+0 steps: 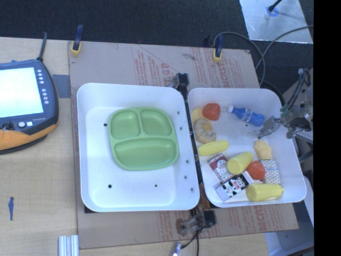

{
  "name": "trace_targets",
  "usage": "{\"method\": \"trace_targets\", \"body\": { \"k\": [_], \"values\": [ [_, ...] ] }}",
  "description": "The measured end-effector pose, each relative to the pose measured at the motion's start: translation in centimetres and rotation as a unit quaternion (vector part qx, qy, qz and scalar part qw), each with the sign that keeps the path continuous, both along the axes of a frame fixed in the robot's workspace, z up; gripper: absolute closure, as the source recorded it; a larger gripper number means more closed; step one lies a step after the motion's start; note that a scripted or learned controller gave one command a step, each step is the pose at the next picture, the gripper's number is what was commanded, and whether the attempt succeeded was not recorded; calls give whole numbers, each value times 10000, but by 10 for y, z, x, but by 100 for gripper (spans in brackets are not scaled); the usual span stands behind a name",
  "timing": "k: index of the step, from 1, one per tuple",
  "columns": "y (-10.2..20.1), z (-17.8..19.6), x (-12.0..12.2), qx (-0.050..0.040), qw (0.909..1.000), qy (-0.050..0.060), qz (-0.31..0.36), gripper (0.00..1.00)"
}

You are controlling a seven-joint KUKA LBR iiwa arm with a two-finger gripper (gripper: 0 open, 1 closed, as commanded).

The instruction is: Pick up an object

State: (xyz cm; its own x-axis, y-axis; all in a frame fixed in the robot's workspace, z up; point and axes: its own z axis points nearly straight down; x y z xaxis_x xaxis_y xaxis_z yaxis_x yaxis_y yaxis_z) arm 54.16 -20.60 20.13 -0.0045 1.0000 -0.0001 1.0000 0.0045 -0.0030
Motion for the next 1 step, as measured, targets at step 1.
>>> {"method": "trace_targets", "body": {
  "k": [1],
  "values": [
    [-5,-110,-5,-1,10000,7,4,0]
  ]
}}
